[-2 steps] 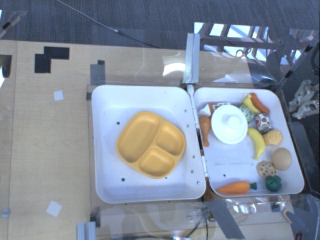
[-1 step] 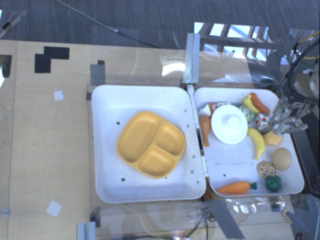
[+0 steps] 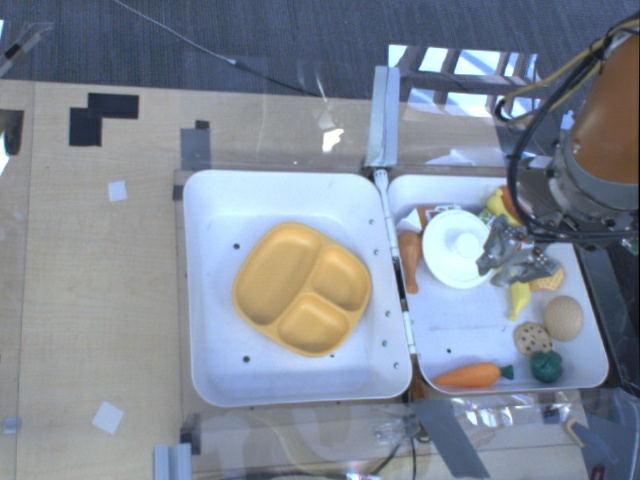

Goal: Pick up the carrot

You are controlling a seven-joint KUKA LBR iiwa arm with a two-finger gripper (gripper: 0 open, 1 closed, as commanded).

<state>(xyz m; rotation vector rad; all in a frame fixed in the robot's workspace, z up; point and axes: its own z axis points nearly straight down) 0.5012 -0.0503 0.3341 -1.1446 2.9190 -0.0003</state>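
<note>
The carrot is orange with a small green tip and lies flat along the front wall of the right bin. The gripper hangs over the middle of that bin, right of a white bowl and just above a yellow banana. It is well behind the carrot and apart from it. The arm's orange band rises at the right and hides part of the bin's back right corner.
A beige egg-shaped item, a speckled cookie and a green broccoli piece lie right of the carrot. An orange-red stick lies by the bin's left wall. The left bin holds a yellow divided plate.
</note>
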